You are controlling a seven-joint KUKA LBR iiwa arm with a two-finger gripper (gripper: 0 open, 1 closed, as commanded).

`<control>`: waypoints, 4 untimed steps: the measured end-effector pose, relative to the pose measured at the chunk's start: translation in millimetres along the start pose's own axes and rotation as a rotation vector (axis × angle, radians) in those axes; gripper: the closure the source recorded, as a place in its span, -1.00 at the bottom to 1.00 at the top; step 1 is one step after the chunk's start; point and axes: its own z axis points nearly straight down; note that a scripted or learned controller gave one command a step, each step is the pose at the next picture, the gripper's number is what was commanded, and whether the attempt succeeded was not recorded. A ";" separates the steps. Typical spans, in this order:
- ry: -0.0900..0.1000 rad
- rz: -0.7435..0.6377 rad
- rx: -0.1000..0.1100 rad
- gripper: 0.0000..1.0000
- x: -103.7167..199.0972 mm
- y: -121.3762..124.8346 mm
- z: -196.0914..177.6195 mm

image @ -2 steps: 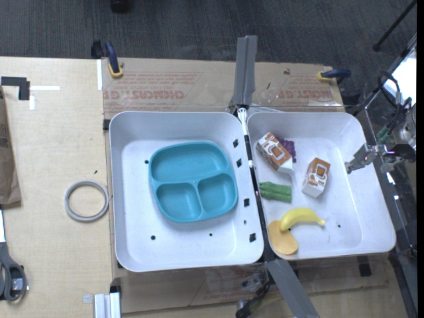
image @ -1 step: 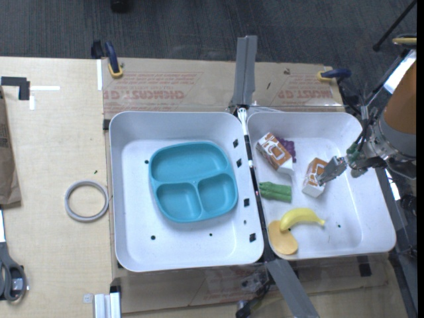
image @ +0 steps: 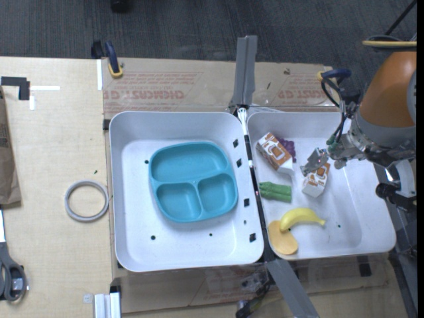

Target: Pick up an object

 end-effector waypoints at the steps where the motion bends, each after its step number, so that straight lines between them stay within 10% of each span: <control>1: -0.001 -0.084 -0.003 -1.00 -14.5 1.9 56.5; 2: -0.001 -0.249 -0.003 -1.00 -39.8 39.8 -26.8; 4: -0.005 -0.279 -0.018 -1.00 -38.5 47.8 43.5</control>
